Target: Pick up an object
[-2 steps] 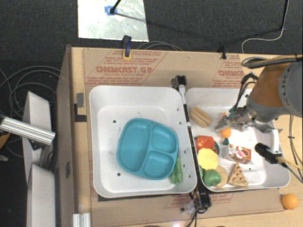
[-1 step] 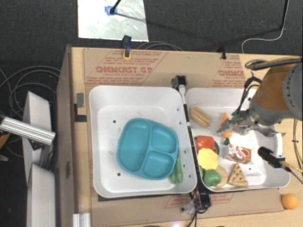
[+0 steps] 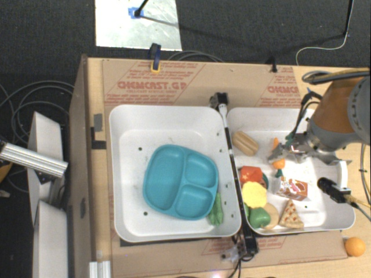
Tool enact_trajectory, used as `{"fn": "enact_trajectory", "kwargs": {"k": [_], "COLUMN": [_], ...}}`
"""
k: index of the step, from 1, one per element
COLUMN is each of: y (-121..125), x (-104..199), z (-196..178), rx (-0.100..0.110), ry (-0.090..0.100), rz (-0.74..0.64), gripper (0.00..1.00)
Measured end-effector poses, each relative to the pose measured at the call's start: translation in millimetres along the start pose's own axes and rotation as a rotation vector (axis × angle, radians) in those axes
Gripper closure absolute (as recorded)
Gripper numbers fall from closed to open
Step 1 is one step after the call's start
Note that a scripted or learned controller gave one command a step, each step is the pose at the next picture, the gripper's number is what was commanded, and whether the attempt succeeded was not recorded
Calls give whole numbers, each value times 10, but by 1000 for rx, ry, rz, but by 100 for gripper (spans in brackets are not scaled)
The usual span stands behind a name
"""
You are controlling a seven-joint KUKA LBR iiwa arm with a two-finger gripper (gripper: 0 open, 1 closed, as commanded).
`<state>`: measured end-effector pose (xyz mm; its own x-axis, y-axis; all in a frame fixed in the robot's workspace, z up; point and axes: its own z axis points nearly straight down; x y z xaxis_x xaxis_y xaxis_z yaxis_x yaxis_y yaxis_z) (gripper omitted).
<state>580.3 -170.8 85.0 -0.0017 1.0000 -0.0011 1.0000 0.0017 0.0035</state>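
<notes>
White bins sit side by side on a cardboard-lined bench. Left bin (image 3: pixel 124 155): a teal divided tray (image 3: pixel 181 181), tilted, with a green leafy piece (image 3: pixel 217 210) at its 4 o'clock against the divider.

Right bin (image 3: pixel 330 216): toy food crowds the left and lower part. Bread roll (image 3: pixel 245 143) at 10 o'clock, long axis running 10-to-4. Red piece (image 3: pixel 251 174) below it, then yellow pepper (image 3: pixel 254 194), then green pepper (image 3: pixel 259 216) at 7 o'clock. Pizza slice (image 3: pixel 290 214) at 6 o'clock, tip pointing to 12. Red-and-white packet (image 3: pixel 293 187) just above the slice.

Gripper (image 3: pixel 282 153) reaches in from 3 o'clock, low over the bin centre. A small orange piece (image 3: pixel 279 163), possibly a carrot, lies right at its tip; long axis unreadable. Cannot tell whether the fingers are apart or together, or whether they grip it.

Orange ball (image 3: pixel 355 246) rests outside the bin at 5 o'clock.
</notes>
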Motion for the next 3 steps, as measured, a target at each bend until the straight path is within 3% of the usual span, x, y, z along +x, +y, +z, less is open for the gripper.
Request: {"fn": "enact_trajectory", "kwargs": {"k": [3], "y": [-87], "x": [35], "z": [7], "rx": [3], "ry": [1], "rz": [1], "gripper": [0]}}
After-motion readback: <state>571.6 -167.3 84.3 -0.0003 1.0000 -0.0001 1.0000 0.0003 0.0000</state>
